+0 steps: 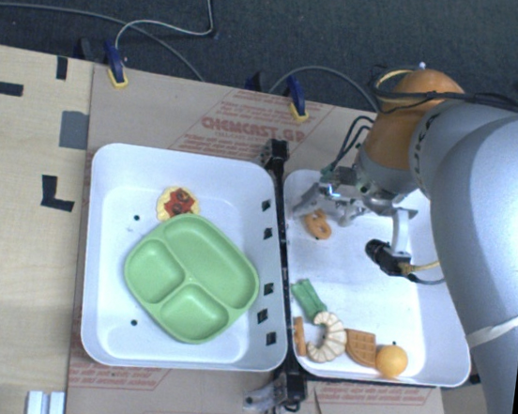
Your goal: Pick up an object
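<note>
My gripper hangs over the far left corner of the right bin, directly above a small orange-brown food toy that lies on the bin floor. The gripper's tip sits just over the toy, and I cannot see whether it touches it. Along the same bin's near edge lie a green piece, a pale ring-shaped toy, a tan waffle-like square and an orange ball.
The left bin holds a green divided plate and a small red-and-yellow toy at its far side. A black divider rail separates the bins. The arm's grey body overhangs the right bin's right side.
</note>
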Controlling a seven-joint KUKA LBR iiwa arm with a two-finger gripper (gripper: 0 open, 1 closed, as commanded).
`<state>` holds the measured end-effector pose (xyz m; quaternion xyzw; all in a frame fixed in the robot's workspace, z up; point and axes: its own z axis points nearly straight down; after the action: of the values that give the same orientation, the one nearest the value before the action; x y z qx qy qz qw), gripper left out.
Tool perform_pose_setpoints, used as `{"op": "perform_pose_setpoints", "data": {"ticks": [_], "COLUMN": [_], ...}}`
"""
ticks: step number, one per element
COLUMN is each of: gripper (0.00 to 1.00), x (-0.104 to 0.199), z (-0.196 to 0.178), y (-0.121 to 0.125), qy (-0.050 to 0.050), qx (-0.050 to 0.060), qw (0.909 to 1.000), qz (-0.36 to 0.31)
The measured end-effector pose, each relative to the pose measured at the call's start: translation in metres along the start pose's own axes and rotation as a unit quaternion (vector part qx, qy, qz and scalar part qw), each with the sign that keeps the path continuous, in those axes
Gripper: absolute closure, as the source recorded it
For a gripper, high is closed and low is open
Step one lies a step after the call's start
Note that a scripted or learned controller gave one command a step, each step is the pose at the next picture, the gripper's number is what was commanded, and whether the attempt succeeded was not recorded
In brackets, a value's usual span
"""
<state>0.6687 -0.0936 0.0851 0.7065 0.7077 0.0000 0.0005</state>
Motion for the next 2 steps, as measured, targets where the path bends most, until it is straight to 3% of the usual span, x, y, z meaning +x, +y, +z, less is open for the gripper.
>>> {"op": "perform_pose_setpoints", "data": {"ticks": [2], "gripper": [0.00], "x": [-0.0009], "z": [0.0000], "y": [0.0001], "qy": [0.000], "qx": [0.000], "qw": [1.0000], "qz": [0.000]}}
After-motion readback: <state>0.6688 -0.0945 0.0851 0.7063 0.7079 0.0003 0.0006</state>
